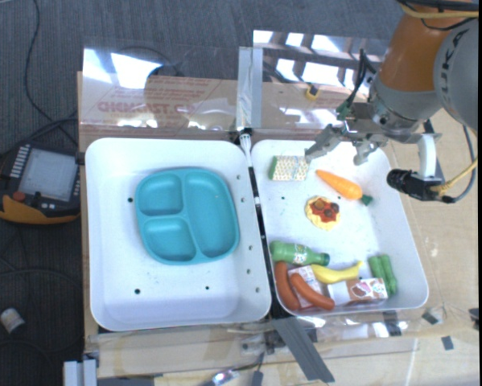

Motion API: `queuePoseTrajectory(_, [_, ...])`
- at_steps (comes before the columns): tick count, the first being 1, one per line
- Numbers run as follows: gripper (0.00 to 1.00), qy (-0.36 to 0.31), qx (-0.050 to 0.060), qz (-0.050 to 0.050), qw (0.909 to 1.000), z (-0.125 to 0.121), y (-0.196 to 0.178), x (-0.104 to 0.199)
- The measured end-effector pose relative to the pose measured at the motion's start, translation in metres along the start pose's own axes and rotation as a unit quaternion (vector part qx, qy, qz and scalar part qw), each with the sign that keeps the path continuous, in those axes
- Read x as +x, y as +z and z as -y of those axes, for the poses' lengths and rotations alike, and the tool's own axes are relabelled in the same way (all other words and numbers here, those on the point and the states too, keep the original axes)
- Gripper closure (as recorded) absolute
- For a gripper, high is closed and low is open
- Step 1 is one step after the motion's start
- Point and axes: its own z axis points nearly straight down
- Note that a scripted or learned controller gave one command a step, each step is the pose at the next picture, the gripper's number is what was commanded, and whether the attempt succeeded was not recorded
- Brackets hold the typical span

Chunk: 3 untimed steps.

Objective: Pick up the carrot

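Open white floor surrounds the carrot (339,184) on most sides. Nearest obstructions: sponge block (289,168) to its left, pizza toy (323,211) just below. Crowded items (329,276) fill the right bin's (409,240) near edge. My end effector (345,145) hangs above the carrot.

Two bins (112,296), one carrot (339,184)

Glossy plastic, matt carpet
The white bins (112,296) looked smooth plastic; the teal tray (188,215) matt; the carpet (31,55) rough.

Dark grey carpet (104,14) lay around my worktop (184,107), cables (15,6) trailing across it; a handheld pendant (35,183) sat far to my end effector's left.
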Motion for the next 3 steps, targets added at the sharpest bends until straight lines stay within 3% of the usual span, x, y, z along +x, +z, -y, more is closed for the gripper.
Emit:
queuePoseTrajectory(1, [0.00,-0.006,0.000,0.001,1.0000,0.043,0.068,-0.073])
queuePoseTrajectory(2, [0.00,0.034,-0.001,0.000,0.9994,-0.018,0.157,-0.096])
queuePoseTrajectory(3, [1.00,0.033,0.004,0.000,0.9995,-0.016,0.152,-0.094])
